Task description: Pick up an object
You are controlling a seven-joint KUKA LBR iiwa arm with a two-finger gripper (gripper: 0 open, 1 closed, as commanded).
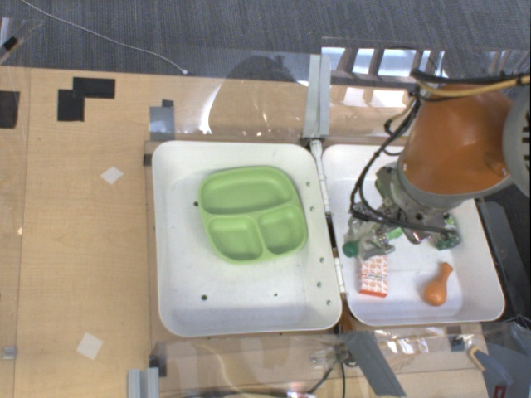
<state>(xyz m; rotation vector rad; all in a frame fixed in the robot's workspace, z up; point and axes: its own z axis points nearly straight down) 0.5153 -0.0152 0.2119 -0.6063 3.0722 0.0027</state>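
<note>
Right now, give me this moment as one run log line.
arm: over right white bin | gripper: low, above small red-and-white packet | orange pear-shaped toy: lying right of packet | green divided plate: left bin | held: nothing seen

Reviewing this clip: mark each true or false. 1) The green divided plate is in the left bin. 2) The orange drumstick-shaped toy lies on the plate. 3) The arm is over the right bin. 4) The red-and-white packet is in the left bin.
1) True: the green divided plate lies in the left bin.
2) False: the orange toy lies on the floor of the right bin.
3) True: the gripper is over the right bin.
4) False: the red-and-white packet is in the right bin.
</note>
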